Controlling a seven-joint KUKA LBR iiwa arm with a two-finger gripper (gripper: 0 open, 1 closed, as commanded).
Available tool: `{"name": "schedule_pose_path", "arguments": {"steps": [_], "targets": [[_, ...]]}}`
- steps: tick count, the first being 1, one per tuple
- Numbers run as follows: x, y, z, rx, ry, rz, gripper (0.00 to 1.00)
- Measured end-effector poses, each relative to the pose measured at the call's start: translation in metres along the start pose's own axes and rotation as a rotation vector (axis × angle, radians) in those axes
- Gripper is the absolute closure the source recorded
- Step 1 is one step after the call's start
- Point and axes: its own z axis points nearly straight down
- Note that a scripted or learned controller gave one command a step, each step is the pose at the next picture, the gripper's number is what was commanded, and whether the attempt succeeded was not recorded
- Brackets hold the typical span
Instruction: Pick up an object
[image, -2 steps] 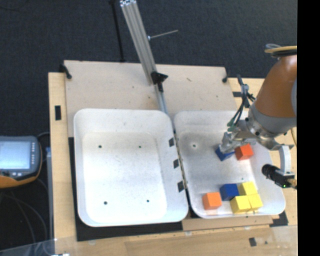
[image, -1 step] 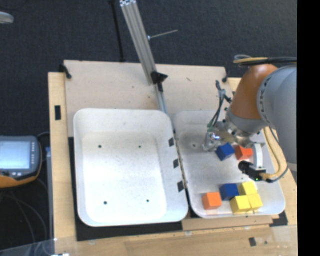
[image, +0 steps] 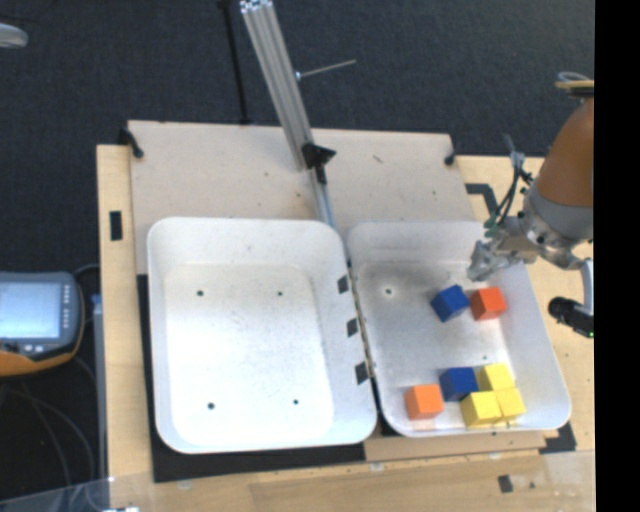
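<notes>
Nothing picked yet. Gripper (image: 484, 262) hangs low over the right bin (image: 400, 250), just above the orange cube (image: 488, 302) and blue cube (image: 449, 302); can't tell how wide the jaws are, no object seen between them. Descent, grasp and lift remain.

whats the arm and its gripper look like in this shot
The arm enters from the right as a rounded orange band above a grey wrist section. Thin cables loop along its left side. Below the wrist sits a small metallic grey gripper, angular and lighter than the wrist, above the right bin. A dark piece juts out lower at the right edge.
</notes>
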Motion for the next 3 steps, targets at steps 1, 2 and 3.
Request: {"name": "schedule_pose_path", "arguments": {"steps": [1, 2, 3], "targets": [[0.004, -0.001, 0.004, 0.008, 0.003, -0.007, 0.0], [-0.005, -0.048, -0.003, 0.009, 0.004, -0.002, 0.0], [-0.013, 0.008, 0.059, 0.006, 0.003, -0.003, 0.0]]}}
